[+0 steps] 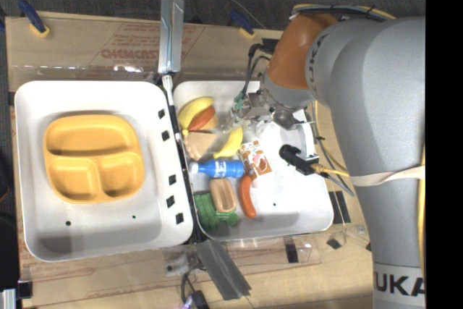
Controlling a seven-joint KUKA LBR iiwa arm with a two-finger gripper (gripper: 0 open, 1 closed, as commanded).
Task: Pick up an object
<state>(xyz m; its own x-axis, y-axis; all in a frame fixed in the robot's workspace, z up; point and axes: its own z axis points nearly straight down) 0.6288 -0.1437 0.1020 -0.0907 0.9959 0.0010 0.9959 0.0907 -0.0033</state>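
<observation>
Banana [230, 142] candidate, right bin [307, 210], among toy foods.
Gripper [246, 106] low over bin's upper end, near banana; jaw state cannot tell. Approach step; next needs descent centred on one item.

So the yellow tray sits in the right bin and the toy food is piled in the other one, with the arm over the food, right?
Not quite. The camera view shows the yellow tray in the left bin, not the right. The toy food, such as the banana and blue bottle, is in the right bin, with the arm over it.
</observation>
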